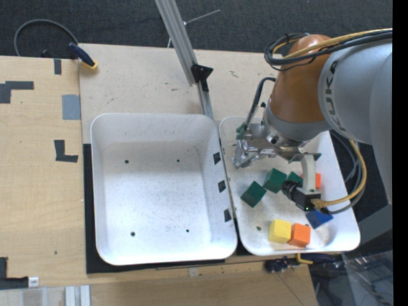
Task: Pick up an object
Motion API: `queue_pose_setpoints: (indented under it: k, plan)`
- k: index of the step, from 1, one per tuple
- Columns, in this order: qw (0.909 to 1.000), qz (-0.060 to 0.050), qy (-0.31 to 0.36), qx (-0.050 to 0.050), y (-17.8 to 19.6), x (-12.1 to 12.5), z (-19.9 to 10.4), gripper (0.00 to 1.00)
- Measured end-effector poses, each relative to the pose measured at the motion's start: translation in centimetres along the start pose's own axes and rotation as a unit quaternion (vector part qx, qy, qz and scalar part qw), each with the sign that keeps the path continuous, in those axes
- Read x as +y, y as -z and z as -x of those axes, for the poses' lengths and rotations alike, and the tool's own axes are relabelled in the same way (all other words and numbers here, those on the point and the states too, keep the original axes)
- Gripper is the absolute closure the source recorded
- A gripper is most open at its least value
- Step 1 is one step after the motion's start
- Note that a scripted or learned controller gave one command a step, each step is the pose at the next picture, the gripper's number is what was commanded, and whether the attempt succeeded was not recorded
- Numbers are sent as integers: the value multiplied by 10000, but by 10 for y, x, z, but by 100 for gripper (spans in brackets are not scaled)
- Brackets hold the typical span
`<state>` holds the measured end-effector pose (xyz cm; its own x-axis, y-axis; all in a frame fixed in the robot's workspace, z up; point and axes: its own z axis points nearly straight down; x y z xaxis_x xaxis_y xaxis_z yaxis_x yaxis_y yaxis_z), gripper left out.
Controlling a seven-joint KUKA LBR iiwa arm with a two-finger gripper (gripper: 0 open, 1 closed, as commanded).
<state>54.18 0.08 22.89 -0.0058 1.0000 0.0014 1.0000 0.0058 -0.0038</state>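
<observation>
The gripper (244, 153) hangs over the right bin (344, 240), near its left wall, and from up here I cannot tell whether it is wide or narrow. Nothing shows in its grasp. Just below it lies a dark green block (253, 194), with a lighter green block (276, 180) beside it. Further toward the near rim, a yellow block (279, 231) and an orange block (300, 234) sit touching, and a blue block (319, 218) lies just to their right. The bulky grey arm (357, 94) covers the bin's far right part.

The left bin (153, 117) sits alongside. Both rest on a black mat (88, 260) on a pale wooden bench (38, 190) marked with grey and black tape. A metal pole (173, 24) slants across, a black cable (38, 25) loops at far left, and dark carpet (268, 5) lies beyond.
</observation>
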Motion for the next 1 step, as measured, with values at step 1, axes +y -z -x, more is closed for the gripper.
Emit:
queue_pose_setpoints:
  k: [1]
  plan:
    - [10000, 0, 5, -1, -10, -8, -52, 100]
